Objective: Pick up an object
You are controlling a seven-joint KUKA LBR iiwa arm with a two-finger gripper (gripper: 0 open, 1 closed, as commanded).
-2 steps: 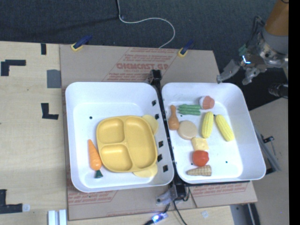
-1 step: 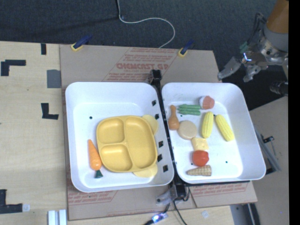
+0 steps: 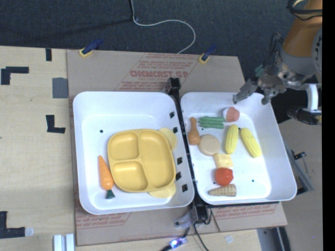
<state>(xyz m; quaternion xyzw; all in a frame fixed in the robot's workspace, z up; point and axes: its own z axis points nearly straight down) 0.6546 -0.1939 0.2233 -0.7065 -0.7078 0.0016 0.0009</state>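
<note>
Nothing is picked yet: the gripper (image 3: 253, 94) hangs with jaws spread and bare over the far edge of the right bin (image 3: 277, 140), toy food (image 3: 231, 139) lying untouched just below.

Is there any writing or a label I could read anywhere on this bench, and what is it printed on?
Red print on the cardboard sheet under the white bins: it appears upside down and blurred, too unclear to read.
The toy food and the yellow tray bear no readable text.
</note>
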